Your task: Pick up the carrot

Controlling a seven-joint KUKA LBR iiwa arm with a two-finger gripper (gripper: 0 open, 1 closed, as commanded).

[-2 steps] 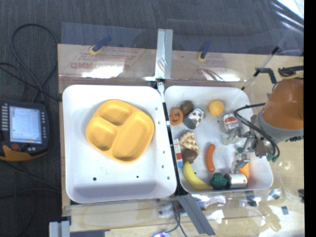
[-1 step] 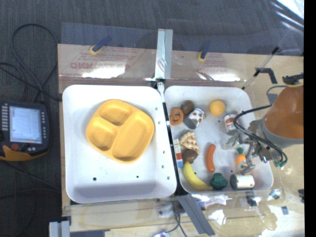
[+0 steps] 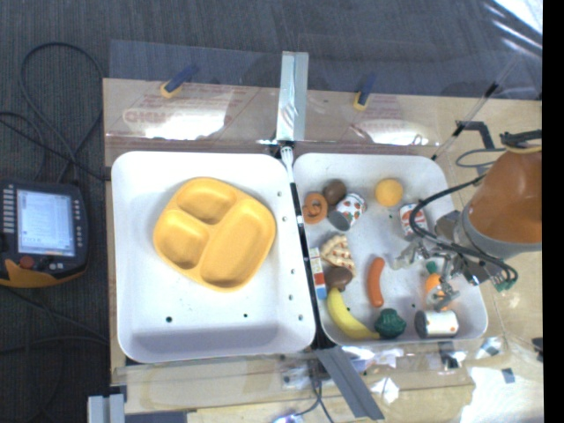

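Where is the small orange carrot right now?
The small orange carrot lies near the right bin's right edge, under the gripper, just above the silver can.

The gripper [image 3: 434,276] hangs low over the right bin [image 3: 401,164], just above a small carrot [image 3: 431,284] near the bin's right wall. A banana [image 3: 346,317], broccoli [image 3: 390,323] and sausage [image 3: 376,281] lie left of it. A yellow plate [image 3: 214,232] sits in the left bin [image 3: 141,320].
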